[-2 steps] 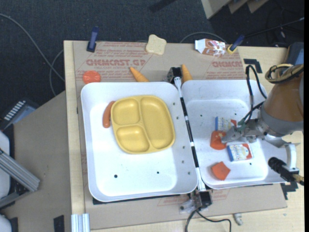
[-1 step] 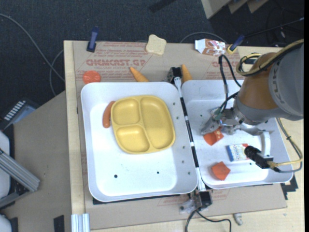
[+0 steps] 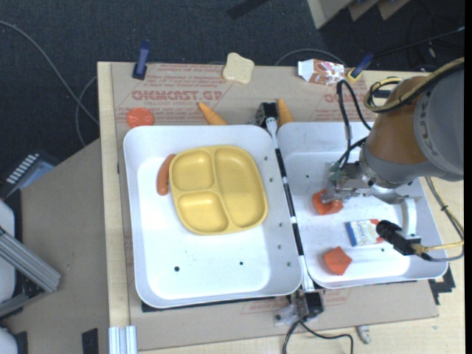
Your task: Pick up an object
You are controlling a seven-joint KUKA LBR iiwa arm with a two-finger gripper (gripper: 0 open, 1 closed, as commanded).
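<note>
Camera view looks down on two white bins side by side; the left bin (image 3: 147, 264) bears a yellow tray (image 3: 218, 189) with three compartments, and a red sausage (image 3: 162, 177) lies just beside the tray's left edge, touching or nearly so; the right bin (image 3: 310, 146) is where the arm (image 3: 413, 131) works, reaching in from the right; the gripper (image 3: 341, 189) is down low over a red-orange piece (image 3: 327, 202), which sits in the middle of that bin, and the tool seems to touch or nearly touch its top edge; whether the gripper is wide, narrow or closed on the piece I cannot tell, since the wrist hides it from above; so no grasp can be claimed; the low, near-vertical pose suits a top-down pick, which is likely why the arm stands so; a blue-and-white box (image 3: 363, 231) lies near, below and to the right, and an orange block (image 3: 335, 260) rests close to the bin's near wall, both apart from the gripper; the piece is small and rounded, so in my judgement it could slip sideways if the closing is off-centre.
</note>
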